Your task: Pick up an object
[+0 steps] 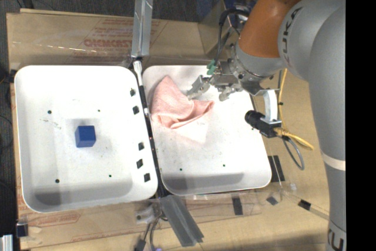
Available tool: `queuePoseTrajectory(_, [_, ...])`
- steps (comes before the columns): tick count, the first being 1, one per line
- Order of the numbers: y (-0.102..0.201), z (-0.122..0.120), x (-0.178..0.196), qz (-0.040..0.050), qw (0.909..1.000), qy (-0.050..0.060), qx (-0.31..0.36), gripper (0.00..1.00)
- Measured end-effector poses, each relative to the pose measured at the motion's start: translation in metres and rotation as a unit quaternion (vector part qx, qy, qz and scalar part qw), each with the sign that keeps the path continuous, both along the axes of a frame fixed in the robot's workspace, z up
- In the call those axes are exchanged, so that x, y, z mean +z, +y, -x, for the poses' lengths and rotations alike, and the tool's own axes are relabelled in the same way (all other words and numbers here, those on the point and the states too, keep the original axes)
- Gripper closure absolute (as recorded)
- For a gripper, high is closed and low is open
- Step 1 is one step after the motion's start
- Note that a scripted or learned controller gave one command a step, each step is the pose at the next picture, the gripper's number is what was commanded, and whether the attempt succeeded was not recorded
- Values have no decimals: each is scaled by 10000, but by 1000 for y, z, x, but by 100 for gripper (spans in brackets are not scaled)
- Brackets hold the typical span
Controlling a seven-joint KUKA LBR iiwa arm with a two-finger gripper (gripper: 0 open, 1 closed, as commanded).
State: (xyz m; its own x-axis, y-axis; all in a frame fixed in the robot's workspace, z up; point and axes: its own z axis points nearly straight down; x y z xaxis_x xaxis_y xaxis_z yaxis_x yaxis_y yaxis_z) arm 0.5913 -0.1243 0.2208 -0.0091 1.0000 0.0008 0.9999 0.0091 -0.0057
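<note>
Pink cloth, one piece, is lying crumpled in the right bin, in that bin's upper left part, just beside the divider between the two bins. It is soft, pale pink and folded over on itself, with a raised rounded hump on its left side and a thinner flap pointing right toward the tool. Two white bins are sitting side by side on the desk, which is covered with brown cardboard. The left bin is holding one blue cube, small and solid in colour, resting a little left of that bin's centre and well apart from the cloth. One grey arm with an orange band is reaching in from the right and hanging over the upper edge of the right bin. Its tool is pointing left, with its tip at the cloth's upper right edge; whether it is touching the cloth cannot be told. How far the tool is parted cannot be told either, since the metal parts are blending together from this angle, and no cloth is visibly lying between them.
</note>
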Motion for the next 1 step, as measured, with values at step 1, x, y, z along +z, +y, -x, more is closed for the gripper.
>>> queuePoseTrajectory(1, [-37,-27,-112,1,9994,-1,337,0])
